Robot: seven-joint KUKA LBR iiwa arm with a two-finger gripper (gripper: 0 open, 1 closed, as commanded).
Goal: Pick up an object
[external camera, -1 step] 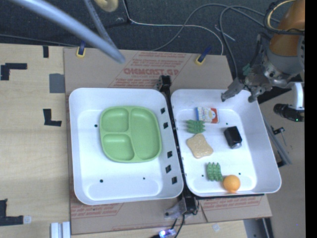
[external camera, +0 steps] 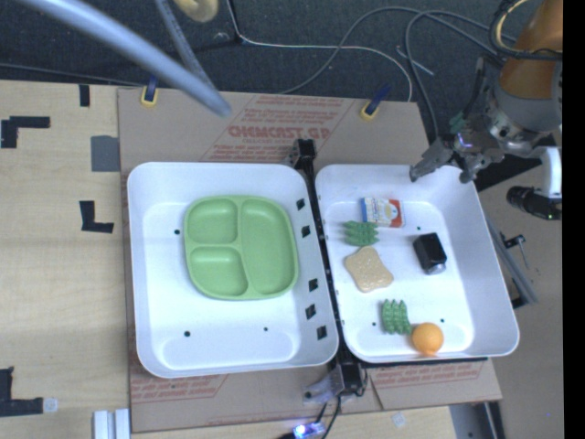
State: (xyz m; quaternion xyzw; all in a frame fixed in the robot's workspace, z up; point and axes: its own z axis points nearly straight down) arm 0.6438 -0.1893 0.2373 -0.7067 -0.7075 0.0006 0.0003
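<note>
The right bin [external camera: 475,245] holds several objects: a small white carton with red and blue print [external camera: 379,211], a green leafy piece [external camera: 360,234], a tan bread slice [external camera: 367,269], a black block [external camera: 430,251], a second green piece [external camera: 395,316] and an orange ball [external camera: 426,337]. My gripper [external camera: 445,164] hangs over the bin's far right corner, above and right of the carton. Its two dark fingers are spread apart with nothing between them.
The left bin [external camera: 155,273] carries a green divided plate [external camera: 241,247]. Cables [external camera: 366,35] trail over the dark surface behind the bins. A grey pole [external camera: 119,37] slants across the top left. Clamps [external camera: 303,151] join the bins at the middle.
</note>
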